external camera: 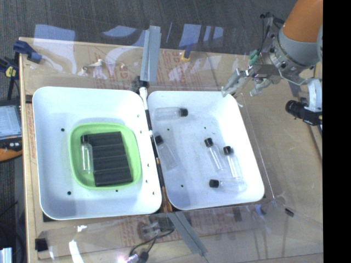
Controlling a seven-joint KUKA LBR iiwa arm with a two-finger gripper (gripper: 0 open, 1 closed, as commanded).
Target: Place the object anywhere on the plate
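A green square plate [105, 133] lies in the left bin [49, 108]. A black ribbed block [109, 158] rests on it, with a clear vial [85, 153] with a black cap along the block's left side. Several more clear vials with black caps lie in the right bin [241, 125]: one at the top left [169, 113], one at the left wall [166, 151], two side by side at the right [214, 153] [233, 165], one near the bottom [227, 186]. My gripper [245, 83] hangs open above the right bin's far right corner, with nothing between its fingers.
A grey metal bar [149, 53] stands behind the gap between the bins. Blue clamps [24, 51] and a device [10, 122] sit at the bench's left edge. Another metal bar [186, 235] and cables lie at the front edge.
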